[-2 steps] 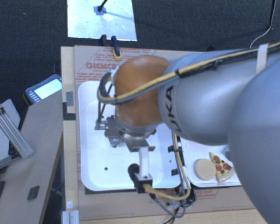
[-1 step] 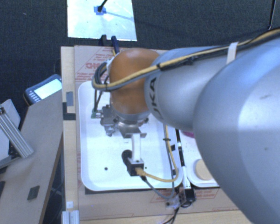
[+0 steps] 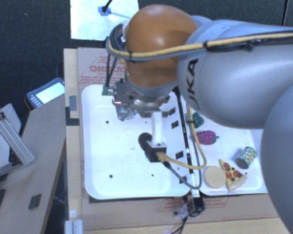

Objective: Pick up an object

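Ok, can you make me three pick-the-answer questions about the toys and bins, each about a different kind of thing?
1. Where is the pizza slice?
A. the bin on the picture's left
B. the bin on the picture's right
C. the floor

2. What colour is the toy just above the round tan disc?
A. purple
B. blue
C. black

3. The pizza slice is:
A. leaning on the bin wall
B. lying flat
C. standing on edge

Answers: 1 B, it lies in the right-hand bin. 2 A, it is plainly purple. 3 B, it rests flat on the bin floor beside the disc.
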`<action>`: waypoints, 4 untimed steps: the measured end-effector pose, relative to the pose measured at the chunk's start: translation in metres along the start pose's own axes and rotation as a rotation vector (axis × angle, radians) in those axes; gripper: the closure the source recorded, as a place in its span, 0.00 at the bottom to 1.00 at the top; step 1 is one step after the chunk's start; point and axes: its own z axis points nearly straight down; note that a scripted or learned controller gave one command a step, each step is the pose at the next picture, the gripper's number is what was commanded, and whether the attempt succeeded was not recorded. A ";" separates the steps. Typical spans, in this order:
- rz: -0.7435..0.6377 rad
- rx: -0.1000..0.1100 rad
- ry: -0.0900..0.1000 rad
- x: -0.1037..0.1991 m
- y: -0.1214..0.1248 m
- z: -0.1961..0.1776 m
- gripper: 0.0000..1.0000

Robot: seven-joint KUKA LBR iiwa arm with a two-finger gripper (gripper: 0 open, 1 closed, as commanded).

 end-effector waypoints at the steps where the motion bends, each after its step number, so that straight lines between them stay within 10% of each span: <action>1: -0.003 -0.004 0.004 0.001 -0.046 -0.162 1.00; 2: 0.004 0.011 -0.006 -0.008 -0.020 -0.143 1.00; 3: -0.001 0.001 -0.001 0.001 -0.002 -0.243 1.00; 4: 0.003 0.025 -0.011 0.000 0.001 -0.117 1.00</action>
